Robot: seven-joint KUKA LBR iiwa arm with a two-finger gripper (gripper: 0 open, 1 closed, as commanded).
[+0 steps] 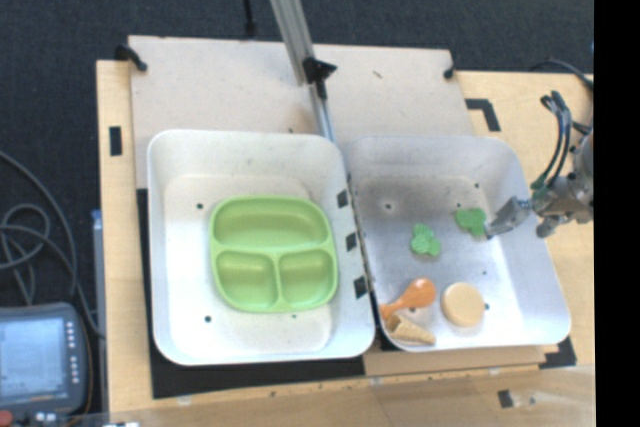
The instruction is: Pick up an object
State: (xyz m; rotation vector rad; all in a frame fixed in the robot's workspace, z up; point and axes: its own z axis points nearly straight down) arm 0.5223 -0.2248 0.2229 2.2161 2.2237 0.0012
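Observation:
The right bin (520, 300) holds several small toys. A dark green piece (470, 219) lies near its right wall, and a lighter green piece (425, 240) sits a little left of it. An orange spoon-like toy (413, 296), a tan waffle cone (412, 329) and a round beige disc (463, 305) lie by the front edge. My gripper (521, 219) hangs at the right wall of this bin, just right of the dark green piece. I see nothing held in it.
A light green divided plate (272, 252) lies in the left bin (180, 215). A slanted metal pole (290, 10) rises from the divider between the bins. Cables (556, 130) hang at the right by the arm.

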